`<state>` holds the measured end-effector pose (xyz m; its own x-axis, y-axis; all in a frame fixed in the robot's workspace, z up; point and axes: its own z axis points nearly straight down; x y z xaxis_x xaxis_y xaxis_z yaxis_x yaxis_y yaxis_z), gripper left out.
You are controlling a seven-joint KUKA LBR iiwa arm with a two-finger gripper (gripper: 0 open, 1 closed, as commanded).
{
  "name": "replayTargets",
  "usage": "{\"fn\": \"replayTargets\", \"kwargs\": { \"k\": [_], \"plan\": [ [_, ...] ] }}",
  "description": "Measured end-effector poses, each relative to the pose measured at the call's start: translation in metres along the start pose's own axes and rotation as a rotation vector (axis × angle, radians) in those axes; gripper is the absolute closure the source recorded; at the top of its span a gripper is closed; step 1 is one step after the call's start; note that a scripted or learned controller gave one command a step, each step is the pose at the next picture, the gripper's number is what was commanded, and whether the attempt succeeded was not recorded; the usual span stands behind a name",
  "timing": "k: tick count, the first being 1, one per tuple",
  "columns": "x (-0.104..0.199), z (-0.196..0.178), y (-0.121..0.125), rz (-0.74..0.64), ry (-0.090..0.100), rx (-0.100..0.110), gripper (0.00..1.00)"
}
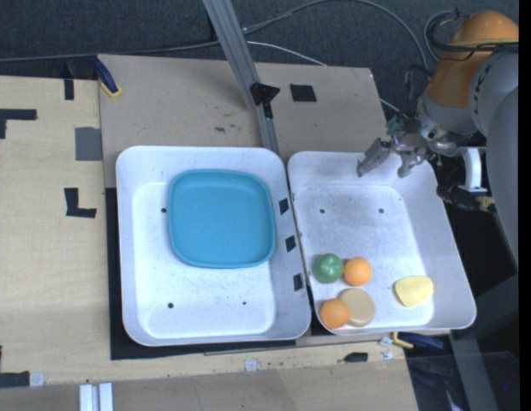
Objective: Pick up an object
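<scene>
nearby, hand (387,162) splayed apart, seemingly bare, over right bin (437,229); fruit cluster (347,289) well apart.

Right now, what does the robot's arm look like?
The arm is thick, rounded and grey, with an orange band near the top. Thin black cables loop beside it. At its end sits a small gripper with two slim grey fingers, much skinnier than the chunky arm behind them.
</scene>
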<state>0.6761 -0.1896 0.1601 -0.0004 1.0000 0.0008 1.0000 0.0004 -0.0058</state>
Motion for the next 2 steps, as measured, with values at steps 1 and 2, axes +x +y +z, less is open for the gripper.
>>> {"fn": "replayTargets", "kwargs": {
  "k": [1,2],
  "plan": [
    [0.0029,0.0629,-0.0052,-0.001,0.0,0.0,0.0],
    [0.0036,0.0719,-0.0052,-0.001,-0.001,-0.005,0.0]
  ]
}}
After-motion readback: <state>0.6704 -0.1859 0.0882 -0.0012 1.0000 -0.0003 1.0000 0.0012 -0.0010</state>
